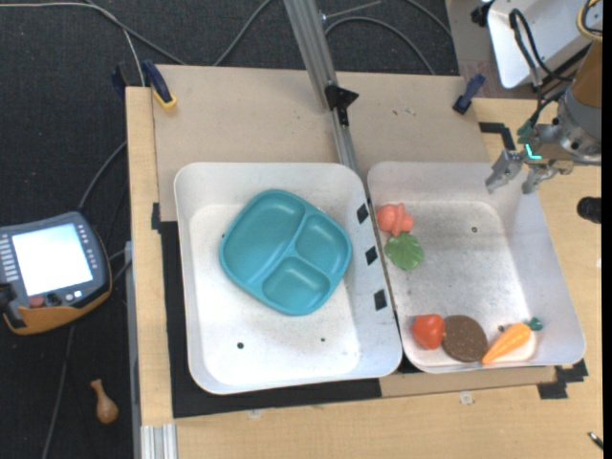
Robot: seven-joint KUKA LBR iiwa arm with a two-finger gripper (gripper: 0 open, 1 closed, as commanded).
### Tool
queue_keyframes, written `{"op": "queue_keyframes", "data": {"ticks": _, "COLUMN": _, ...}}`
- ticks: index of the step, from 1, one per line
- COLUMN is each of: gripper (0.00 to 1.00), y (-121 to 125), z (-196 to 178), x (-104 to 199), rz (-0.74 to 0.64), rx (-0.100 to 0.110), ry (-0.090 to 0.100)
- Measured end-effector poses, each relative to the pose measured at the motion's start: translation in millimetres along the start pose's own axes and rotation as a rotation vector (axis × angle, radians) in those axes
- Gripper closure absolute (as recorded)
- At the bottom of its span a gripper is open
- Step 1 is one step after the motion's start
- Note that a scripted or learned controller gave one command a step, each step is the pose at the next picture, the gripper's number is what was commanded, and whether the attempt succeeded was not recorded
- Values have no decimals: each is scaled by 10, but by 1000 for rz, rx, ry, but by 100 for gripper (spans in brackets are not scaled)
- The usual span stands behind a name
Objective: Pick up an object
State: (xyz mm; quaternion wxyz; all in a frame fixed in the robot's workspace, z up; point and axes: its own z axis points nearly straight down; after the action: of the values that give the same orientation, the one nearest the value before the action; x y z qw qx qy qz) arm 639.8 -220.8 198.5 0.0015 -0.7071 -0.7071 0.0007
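Camera view shows the jaws spread and holding nothing over the right bin's far corner, the carrot lying well nearer the camera.

Dark carpeted floor strewn with cables, pale wooden bench, metal post overhead
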Motion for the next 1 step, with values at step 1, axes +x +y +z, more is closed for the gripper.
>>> {"op": "queue_keyframes", "data": {"ticks": 1, "gripper": 0, "y": 10, "z": -19, "x": 0, "rz": -1, "rx": -4, "ry": -1}}
